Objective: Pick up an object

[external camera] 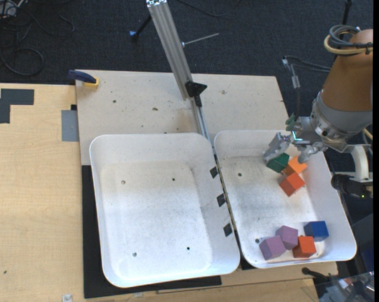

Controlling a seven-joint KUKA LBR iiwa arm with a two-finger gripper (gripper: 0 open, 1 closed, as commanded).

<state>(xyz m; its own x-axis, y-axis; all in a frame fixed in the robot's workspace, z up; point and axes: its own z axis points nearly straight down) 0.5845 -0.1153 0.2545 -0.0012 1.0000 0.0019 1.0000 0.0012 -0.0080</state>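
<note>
- On the far left the surface (pixel 32 187) is pale wood with grey patches on it.
- Next comes the left bin (pixel 114 150). I see only small dark specks on its floor.
- A silver pole (pixel 173 46) leans up from between the two bins.
- The right bin (pixel 239 231) holds all the blocks.
- Near its front edge sit two purple blocks (pixel 280 242), an orange block (pixel 305 246) and a blue block (pixel 315 229), all close together.
- Near its back there is a green block (pixel 278 163), and just beside it two more orange blocks (pixel 293 177).
- The hand (pixel 283 145) is right over the green block, low down.
- I cannot tell if the hand is released or clenched, or if it is touching the green block.
- I think the job is only partly done. The hand has reached a block, but every block seems to lie in the bin. The grab and the lift are left.
</note>
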